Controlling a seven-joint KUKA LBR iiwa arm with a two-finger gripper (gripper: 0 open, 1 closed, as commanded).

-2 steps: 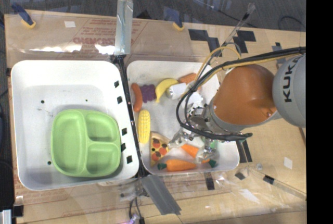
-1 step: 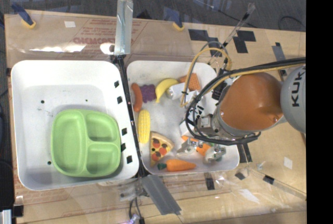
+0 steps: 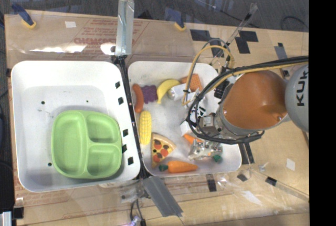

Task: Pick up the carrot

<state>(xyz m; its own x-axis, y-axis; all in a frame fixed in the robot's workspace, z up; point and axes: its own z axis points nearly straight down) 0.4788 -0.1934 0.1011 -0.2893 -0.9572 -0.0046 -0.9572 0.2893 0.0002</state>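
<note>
Carrot point(image 3: 179, 167) just beside pincer point(image 3: 203, 152)

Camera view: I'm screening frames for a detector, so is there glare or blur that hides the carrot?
Camera view: the orange toy carrot is sharp and evenly lit; glare falls only on the clear plastic sheeting behind the left white bin; the gripper area is cluttered and shadowed.

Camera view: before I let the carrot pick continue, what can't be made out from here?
- Pincer: the arm's orange band and cables cover it from above, so its finger state is unreadable.
- Small orange piece at the wrist: partly under the arm, identity unclear.
- Orange item behind the banana: crossed by cables, too small to name.
- Right bin: its right side lies under the arm.
- Carrot itself is plainly visible.
</note>
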